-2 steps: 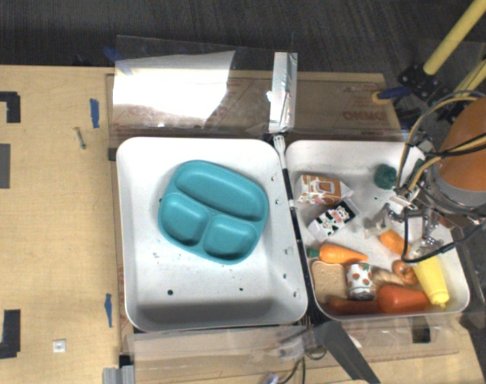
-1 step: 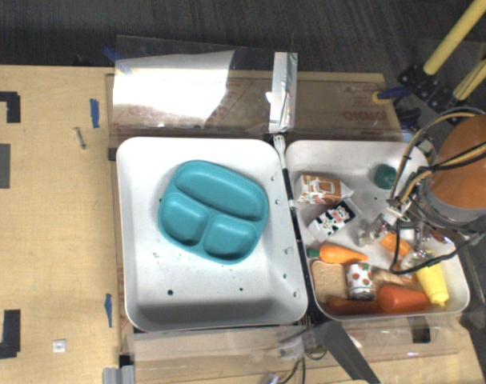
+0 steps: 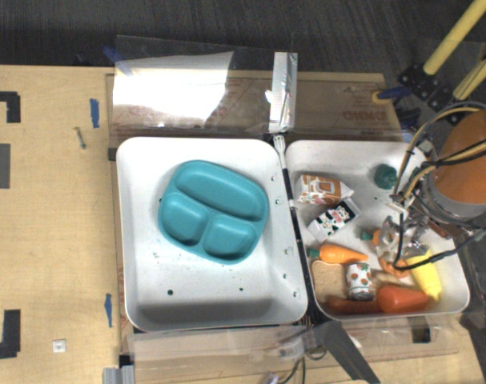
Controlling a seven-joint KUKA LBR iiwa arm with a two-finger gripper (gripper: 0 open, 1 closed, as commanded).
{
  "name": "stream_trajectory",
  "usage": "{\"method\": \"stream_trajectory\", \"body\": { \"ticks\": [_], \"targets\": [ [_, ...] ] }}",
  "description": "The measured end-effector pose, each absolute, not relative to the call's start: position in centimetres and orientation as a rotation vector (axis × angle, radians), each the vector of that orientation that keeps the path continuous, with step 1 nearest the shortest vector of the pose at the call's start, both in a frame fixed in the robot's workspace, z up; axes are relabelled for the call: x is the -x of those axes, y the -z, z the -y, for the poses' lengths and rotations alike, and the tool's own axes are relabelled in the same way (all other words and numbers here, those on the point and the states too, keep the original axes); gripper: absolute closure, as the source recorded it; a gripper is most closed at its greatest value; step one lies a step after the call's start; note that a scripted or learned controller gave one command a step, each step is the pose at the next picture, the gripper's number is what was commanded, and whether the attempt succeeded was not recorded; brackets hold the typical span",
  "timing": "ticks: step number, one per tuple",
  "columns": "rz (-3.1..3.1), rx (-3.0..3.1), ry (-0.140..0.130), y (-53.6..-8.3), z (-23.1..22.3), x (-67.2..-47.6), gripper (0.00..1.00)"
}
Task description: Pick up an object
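Red pepper (image 3: 401,298) and yellow banana (image 3: 426,278) lie just below the gripper (image 3: 399,238) (its grasp I cannot tell), carrot (image 3: 343,254) left; crowding probably risks a glancing miss.

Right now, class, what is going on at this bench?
A robot arm reaches in from the right over the right bin, which holds a jumble of small things: a carrot, a banana, a small can. Its gripper sits low among them. The left bin holds a teal divided plate.
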State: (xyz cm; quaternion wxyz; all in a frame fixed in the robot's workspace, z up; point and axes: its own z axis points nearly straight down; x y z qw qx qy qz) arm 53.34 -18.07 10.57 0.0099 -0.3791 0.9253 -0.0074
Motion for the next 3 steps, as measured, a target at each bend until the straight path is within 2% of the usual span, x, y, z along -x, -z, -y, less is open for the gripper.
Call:
{"method": "stream_trajectory", "body": {
  "ticks": [1, 2, 3],
  "targets": [
    [-2.89, 1.184, 0.02, -10.5, 18.0, -53.3, 0.0],
    [-2.949, 1.026, 0.025, -9.5, 17.9, -52.9, 0.0],
    [-2.944, 1.024, 0.029, -10.7, 17.9, -53.1, 1.0]
  ]
}}
